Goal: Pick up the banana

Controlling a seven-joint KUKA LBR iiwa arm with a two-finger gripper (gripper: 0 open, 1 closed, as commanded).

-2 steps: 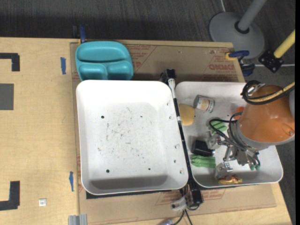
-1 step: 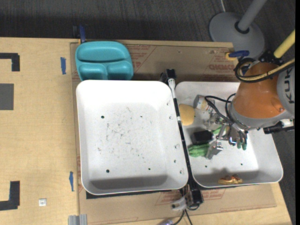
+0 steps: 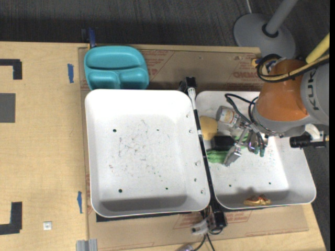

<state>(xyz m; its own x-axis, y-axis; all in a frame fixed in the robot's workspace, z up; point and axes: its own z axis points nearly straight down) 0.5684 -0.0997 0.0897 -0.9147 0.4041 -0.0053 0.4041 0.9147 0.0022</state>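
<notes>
Nearly on target: gripper [image 3: 236, 151] hangs low in right bin [image 3: 293, 184], its grip state impossible to tell.
Near to far along the bin's left wall: green item [image 3: 216, 156], black item [image 3: 222, 141], then banana [image 3: 208, 126], pale yellow, part hidden. Its long axis seems to run near-far, the tip direction unclear. Risk: a descent here would catch the clutter instead, since the banana lies left and farther.

Bright, even overhead light; no hard glare. Left white bin [image 3: 141, 150] reads nearly blown out, w/ a soft grey shadow along its near inner wall. Right bin [image 3: 272, 184] similar, soft shadow under the arm [image 3: 280, 101]. Dark floor at top underexposed. Slight softness overall, small items near the gripper [image 3: 246, 145] blurry.
</notes>
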